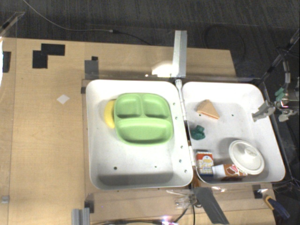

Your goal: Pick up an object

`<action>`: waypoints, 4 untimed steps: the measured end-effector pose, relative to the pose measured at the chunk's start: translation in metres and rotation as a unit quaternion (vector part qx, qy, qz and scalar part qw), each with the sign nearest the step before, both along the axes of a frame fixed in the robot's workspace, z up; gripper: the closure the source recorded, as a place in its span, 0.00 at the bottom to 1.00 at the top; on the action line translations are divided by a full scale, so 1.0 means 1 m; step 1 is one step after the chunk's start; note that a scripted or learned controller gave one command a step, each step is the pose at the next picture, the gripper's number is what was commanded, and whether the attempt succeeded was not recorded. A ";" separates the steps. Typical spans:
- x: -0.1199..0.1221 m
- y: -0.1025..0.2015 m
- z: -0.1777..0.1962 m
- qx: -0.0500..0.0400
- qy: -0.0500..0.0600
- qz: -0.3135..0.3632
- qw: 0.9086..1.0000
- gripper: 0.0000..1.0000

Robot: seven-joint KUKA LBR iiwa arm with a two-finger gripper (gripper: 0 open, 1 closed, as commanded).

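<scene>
Pale wood covers the counter, with black tape shapes at the upper left of the frame and dark carpet along the top, where a thin cable trails across. Two shallow white bins sit side by side on the counter: the left bin in the middle of the frame and the right bin toward the right, parted by a metal rail that runs up toward the top.

The hand shows at the right edge of the frame, over the right bin's upper right rim; how far open it is cannot be told, and nothing is seen between its fingers. To its left in the right bin lies a tan wedge, well apart from the hand. A small dark green piece lies lower, near the dividing wall. Along the bin's lower edge sit a small red and white carton, a white bottle lying on its side, and a white round bowl touching that bottle.

In the left bin a green divided tray rests in the upper half, with a yellow object poking out from under its left side. The tray is far from the hand, across the dividing wall.
</scene>
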State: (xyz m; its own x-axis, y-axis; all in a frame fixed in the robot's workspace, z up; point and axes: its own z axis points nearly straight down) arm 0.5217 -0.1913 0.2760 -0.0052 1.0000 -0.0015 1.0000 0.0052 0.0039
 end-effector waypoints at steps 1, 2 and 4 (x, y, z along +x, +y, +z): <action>-0.015 0.019 -0.141 0.001 0.001 0.011 1.000 0.00; 0.064 0.055 -0.188 0.001 -0.002 -0.147 0.989 0.00; 0.119 0.103 -0.189 0.001 -0.001 -0.051 0.999 0.00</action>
State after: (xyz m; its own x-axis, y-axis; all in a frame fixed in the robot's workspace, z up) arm 0.6405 -0.0880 0.0868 0.0961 0.9954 0.0000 0.9954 -0.0961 0.0056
